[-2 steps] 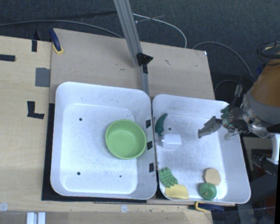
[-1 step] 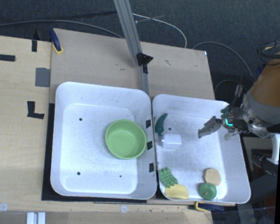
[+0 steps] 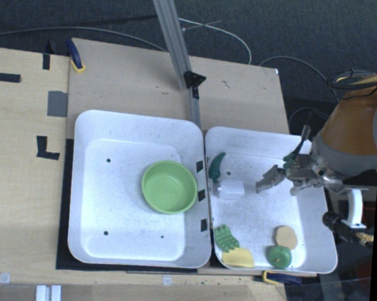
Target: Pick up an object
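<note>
Hovering gripper (image 3: 269,179) over right bin (image 3: 317,254), finger state unclear, possibly empty, green bowl (image 3: 169,187) in left bin (image 3: 87,236)

Both bins, the left bin (image 3: 89,171) and the right bin (image 3: 255,213), look like smooth white plastic with fine dark speckling. The green bowl (image 3: 169,187) in the left bin appears to be matt plastic. Beneath the bins, the bench top (image 3: 129,77) looks like unfinished tan board with a matt surface. Rising behind the bins, the slanted pole (image 3: 172,28) reads as brushed grey metal.
</note>
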`<state>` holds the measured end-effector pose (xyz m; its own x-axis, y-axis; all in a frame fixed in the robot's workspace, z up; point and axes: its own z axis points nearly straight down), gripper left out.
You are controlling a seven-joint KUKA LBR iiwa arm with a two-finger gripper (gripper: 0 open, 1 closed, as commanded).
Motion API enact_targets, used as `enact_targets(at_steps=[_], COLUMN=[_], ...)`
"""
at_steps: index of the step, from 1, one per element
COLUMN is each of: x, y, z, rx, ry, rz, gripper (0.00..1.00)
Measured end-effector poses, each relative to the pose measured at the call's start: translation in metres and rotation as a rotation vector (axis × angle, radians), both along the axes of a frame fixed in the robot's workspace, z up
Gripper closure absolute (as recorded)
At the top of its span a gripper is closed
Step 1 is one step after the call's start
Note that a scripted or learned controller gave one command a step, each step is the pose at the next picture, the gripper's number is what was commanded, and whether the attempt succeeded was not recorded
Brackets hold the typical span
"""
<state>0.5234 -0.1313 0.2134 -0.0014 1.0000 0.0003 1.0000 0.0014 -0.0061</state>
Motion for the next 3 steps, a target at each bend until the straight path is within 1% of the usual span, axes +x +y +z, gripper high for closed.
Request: enact_targets(at_steps=[1, 2, 3], x=[-0.004, 0.002, 0.002], y=[0.0, -0.004, -0.003], z=[-0.044, -0.092, -0.079], rx=[0.0, 0.0, 0.001], ry=[0.0, 0.001, -0.002], rz=[-0.001, 0.0, 0.0], gripper=[0.0, 0.0, 1.0])
